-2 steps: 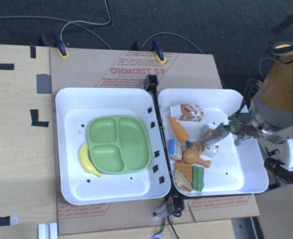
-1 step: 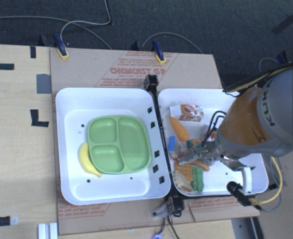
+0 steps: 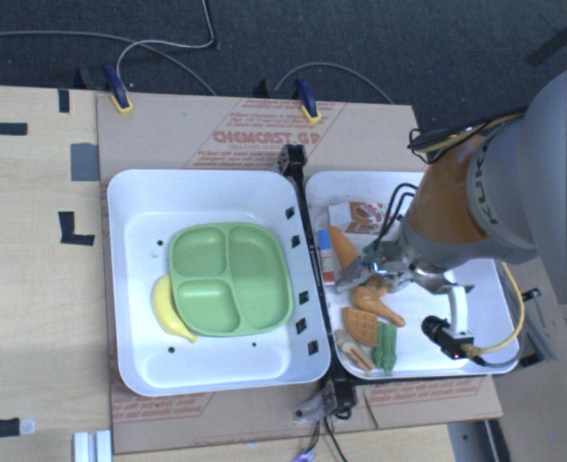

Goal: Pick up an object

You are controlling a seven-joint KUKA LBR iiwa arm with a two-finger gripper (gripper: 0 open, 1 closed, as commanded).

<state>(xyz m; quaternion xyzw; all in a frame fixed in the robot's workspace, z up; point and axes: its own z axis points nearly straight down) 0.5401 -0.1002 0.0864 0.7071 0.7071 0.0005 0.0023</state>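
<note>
My gripper (image 3: 368, 266) hangs low over the left half of the right bin (image 3: 490, 354), in among a cluster of toy foods. An orange carrot-shaped piece (image 3: 342, 243) lies just to its upper left. Just below the gripper is an orange-tan piece (image 3: 377, 304), and lower down a waffle-patterned piece (image 3: 362, 327) with a green pod (image 3: 387, 346) beside it. A printed packet (image 3: 365, 215) lies toward the bin's back. I see nothing held.
The left bin (image 3: 134, 258) holds a green divided plate (image 3: 231, 279) with a yellow banana (image 3: 167, 312) against its left rim. A small blue and white item (image 3: 325, 243) sits by the divider between the bins. The arm covers the right bin's upper right.
</note>
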